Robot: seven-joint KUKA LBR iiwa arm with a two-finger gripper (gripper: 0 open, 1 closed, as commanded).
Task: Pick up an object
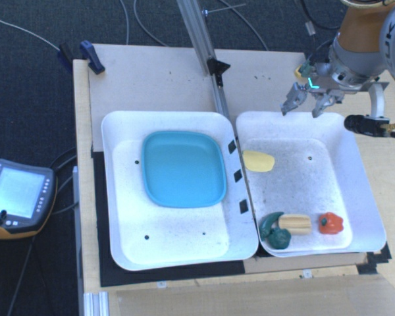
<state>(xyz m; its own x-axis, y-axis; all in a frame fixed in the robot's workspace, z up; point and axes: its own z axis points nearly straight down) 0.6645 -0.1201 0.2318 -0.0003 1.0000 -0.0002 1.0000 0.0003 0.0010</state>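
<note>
My gripper (304,108) hangs over the far rim of the right bin (355,160), fingers spread apart with nothing between them. In that bin a pale yellow piece (258,161) lies near the left wall. Along the near edge sit a dark green pepper (275,230), a tan block (294,224) and a red tomato-like piece (330,223). All of these lie well below and in front of the gripper. A blue plate (184,168) rests in the left bin (118,196).
A metal pole (199,35) slants down to the divider between the bins. A black cable connector (368,125) sticks out at the right bin's far right corner. A teach pendant (16,196) lies off the bench at the left.
</note>
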